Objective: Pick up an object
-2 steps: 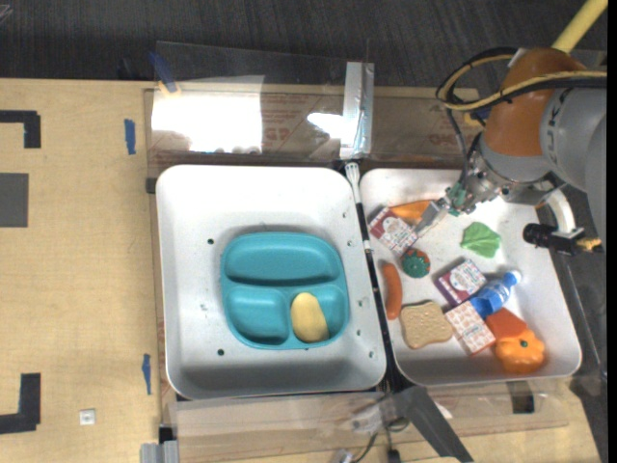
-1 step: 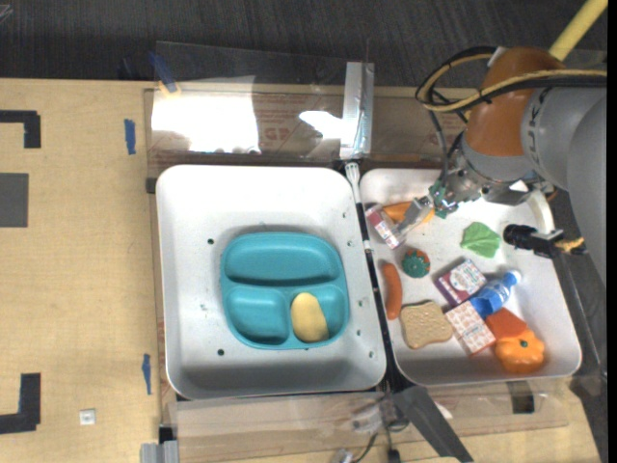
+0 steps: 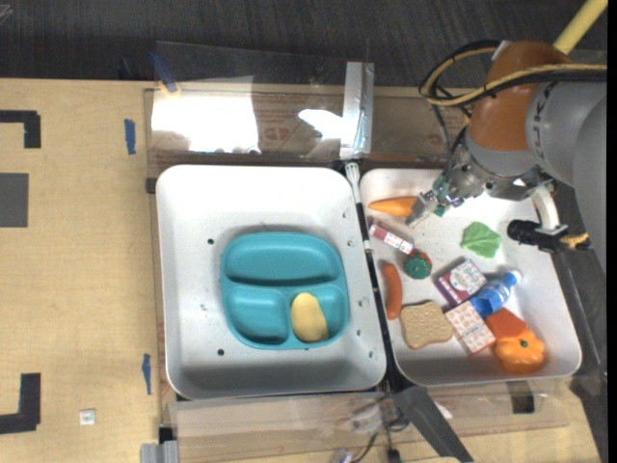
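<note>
Claw low over the right bin, near its back-left corner; whether it is released or clenched cannot be told from this slant. Carrot lies just beside the claw toward the bin's left wall, touching or nearly touching, not between anything visible. Small pink-white packet just in front of the carrot, green round toy next to it. Sausage along the left wall, bread slice near the front edge. Green leaf mid-bin, blue bottle, patterned boxes, orange pepper at front-right corner. Left bin carries a teal divided tray with a yellow potato-like item in its front-right compartment.
</note>
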Available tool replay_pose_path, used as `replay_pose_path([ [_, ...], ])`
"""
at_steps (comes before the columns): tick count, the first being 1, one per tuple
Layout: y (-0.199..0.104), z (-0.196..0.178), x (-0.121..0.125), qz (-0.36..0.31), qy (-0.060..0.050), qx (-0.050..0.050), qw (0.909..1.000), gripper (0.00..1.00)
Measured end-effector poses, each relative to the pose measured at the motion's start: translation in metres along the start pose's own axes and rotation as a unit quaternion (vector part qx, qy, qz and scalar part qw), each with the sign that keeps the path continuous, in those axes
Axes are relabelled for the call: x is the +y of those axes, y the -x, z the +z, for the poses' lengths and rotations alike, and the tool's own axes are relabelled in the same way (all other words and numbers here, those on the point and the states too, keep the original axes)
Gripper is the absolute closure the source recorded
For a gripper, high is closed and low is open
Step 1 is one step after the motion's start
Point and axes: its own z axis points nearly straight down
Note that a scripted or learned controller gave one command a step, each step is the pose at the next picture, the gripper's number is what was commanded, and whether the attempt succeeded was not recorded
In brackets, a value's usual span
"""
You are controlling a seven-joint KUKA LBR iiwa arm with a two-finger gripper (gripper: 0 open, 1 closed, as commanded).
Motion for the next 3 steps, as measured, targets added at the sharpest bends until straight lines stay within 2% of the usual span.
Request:
replay_pose_path([
  [1, -0.057, -0.049, 0.019, 0.091, -0.012, 0.008, 0.9957, 1.00],
  [2, -0.087, -0.081, 0.027, 0.183, -0.025, 0.008, 0.9827, 1.00],
  [3, -0.084, -0.088, -0.013, 0.234, 0.001, 0.006, 0.9722, 1.00],
])
